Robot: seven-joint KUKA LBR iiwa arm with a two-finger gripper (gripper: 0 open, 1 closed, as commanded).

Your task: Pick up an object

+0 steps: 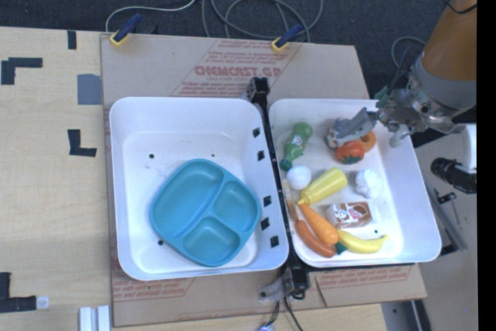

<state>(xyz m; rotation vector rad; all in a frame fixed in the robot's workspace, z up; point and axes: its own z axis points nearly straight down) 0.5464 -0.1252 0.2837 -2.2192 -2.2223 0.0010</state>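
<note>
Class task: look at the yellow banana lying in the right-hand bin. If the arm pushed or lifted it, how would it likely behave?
The banana looks like smooth moulded plastic, so probably light, stiff and somewhat slippery. Its curved shape may let it pivot or rock when pushed. It lies against the carrot, which might shift with it.

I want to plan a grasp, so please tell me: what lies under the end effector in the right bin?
Under the end effector an orange-red toy sticks out, resting on the right bin floor. Its upper part is covered, so its full shape cannot be seen.
</note>
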